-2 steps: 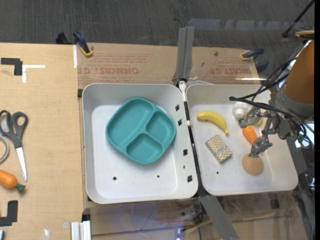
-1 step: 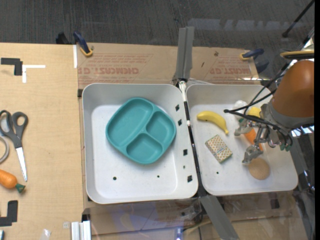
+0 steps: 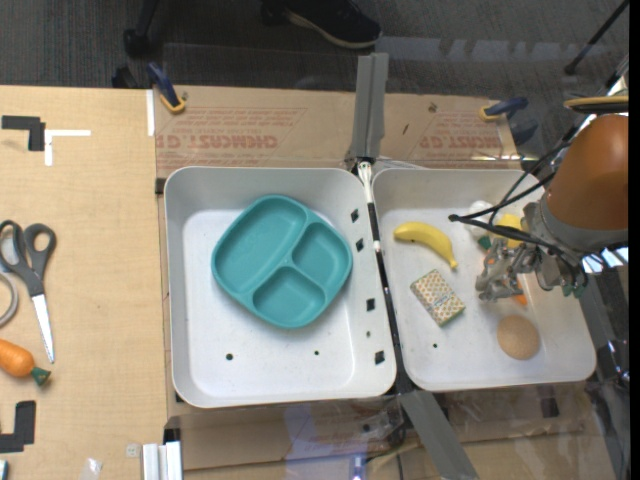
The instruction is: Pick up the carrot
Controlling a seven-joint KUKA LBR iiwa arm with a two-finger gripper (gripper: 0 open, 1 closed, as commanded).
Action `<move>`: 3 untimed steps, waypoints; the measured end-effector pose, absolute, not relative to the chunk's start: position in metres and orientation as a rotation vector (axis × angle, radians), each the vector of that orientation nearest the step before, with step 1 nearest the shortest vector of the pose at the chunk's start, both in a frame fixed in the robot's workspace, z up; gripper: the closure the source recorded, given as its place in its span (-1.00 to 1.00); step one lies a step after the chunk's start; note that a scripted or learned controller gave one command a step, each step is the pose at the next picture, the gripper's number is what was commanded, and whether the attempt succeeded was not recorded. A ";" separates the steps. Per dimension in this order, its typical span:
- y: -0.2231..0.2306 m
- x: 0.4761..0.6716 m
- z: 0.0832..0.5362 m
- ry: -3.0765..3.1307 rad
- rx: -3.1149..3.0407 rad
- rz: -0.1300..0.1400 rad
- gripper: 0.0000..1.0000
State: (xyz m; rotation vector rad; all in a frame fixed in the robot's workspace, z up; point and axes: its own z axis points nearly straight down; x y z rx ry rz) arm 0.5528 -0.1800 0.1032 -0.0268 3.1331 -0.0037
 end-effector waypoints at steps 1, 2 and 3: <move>-0.205 0.542 0.093 3.083 0.587 -0.001 1.00; -0.165 0.566 0.143 2.885 1.237 -0.001 1.00; -0.130 0.589 0.190 2.716 1.574 -0.002 1.00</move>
